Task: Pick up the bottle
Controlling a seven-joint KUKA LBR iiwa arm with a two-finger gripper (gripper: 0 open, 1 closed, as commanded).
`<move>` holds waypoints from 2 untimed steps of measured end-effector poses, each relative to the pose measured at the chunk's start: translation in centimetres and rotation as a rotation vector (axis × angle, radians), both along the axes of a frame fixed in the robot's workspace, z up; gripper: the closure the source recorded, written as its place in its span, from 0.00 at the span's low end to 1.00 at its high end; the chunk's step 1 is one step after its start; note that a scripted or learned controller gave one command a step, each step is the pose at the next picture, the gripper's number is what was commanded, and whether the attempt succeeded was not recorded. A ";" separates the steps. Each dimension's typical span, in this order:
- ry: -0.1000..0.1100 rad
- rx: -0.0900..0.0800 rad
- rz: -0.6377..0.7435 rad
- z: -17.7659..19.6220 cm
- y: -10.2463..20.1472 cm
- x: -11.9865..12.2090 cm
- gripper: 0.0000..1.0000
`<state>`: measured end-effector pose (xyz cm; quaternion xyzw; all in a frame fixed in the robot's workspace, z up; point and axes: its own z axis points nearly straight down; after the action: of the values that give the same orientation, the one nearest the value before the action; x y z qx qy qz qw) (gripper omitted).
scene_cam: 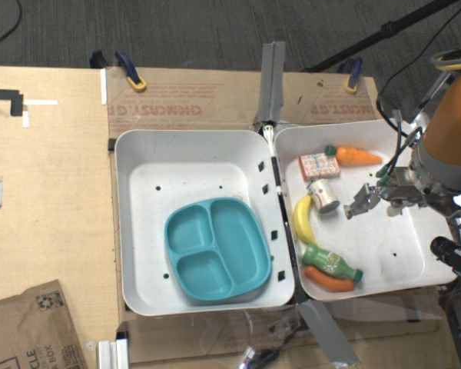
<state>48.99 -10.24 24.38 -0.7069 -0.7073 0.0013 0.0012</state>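
Green bottle [332,261] lies on its side at 6 o'clock in the right bin [415,279], touching an orange-red sausage-like item [328,280], banana [301,217] just above. Arm reaches in from 3 o'clock, wrist low over bin centre; gripper [359,204] points toward 9 o'clock near the small can [323,195], fingers look slightly spread, holding nothing.

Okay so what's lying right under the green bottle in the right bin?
A red-orange sausage-shaped toy lies along the near side of the green bottle, touching it. Its upper edge is covered by the bottle, so how far it runs underneath cannot be seen.
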 end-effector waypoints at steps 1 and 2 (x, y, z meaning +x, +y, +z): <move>0.000 0.000 0.146 -3.9 5.1 4.1 0.00; -0.002 -0.003 -0.130 3.0 4.2 7.2 0.00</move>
<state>56.24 -5.99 27.37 -0.7514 -0.6599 0.0015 -0.0002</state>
